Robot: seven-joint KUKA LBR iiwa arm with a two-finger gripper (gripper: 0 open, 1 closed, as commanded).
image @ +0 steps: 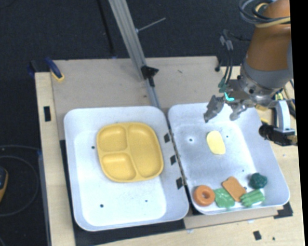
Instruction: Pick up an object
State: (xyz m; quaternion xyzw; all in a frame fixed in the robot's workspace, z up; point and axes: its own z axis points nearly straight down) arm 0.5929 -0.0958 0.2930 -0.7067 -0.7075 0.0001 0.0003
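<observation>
Over the right bin (pixel 193 123), the gripper (pixel 224 110) hangs spread, empty; it should drop straight onto the yellow piece (pixel 215 142), centred.

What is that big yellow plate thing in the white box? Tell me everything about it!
The yellow plate is a divided tray with rounded corners, looking like smooth plastic. Raised ridges split it into three compartments: two along the far side and one wide one along the near side. Nothing lies in any of them. It lies flat, turned slightly askew, near the middle of the left white bin, resting on the bin's floor. Nothing else touches it; the toys and the arm are over at the other bin.
</observation>
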